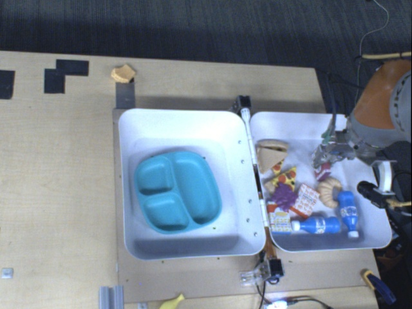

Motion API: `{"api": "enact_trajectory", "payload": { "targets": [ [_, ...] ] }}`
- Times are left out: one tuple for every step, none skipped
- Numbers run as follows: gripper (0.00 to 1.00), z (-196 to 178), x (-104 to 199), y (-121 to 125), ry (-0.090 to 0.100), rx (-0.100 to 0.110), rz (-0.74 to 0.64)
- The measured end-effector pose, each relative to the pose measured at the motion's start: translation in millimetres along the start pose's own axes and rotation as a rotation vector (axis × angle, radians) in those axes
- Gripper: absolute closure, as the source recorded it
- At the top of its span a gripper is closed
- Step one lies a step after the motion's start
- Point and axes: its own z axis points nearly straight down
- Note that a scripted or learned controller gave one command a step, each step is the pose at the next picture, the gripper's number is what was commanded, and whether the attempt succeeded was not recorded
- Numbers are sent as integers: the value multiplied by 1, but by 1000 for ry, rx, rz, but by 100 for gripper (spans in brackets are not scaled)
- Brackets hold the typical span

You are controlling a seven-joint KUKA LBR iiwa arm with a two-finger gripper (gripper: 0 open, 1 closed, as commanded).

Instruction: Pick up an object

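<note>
My gripper (326, 157) hangs low over the back right part of the right bin (302, 126), at the end of the grey arm with its orange band (380, 98). Just beneath it lie a small reddish item (324, 171) and a tan pastry-like toy (330, 190). Further left in that bin are a wedge-shaped sandwich toy (273, 150), a purple toy (284, 196) and a red-and-white packet (306, 200). Two blue bottles lie near the front: one on its side (320, 225), one beside the right wall (347, 211).
The left bin (132, 237) holds a turquoise divided plate (177, 190). A tan block (123, 74) and black tape marks (64, 74) sit on the bench behind it. Cables and a clamp (270, 272) lie at the front edge between the bins.
</note>
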Motion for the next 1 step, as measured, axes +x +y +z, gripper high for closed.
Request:
{"api": "enact_trajectory", "payload": {
  "targets": [
    [100, -98, 70, -37, -1, -7, -1]
  ]
}}
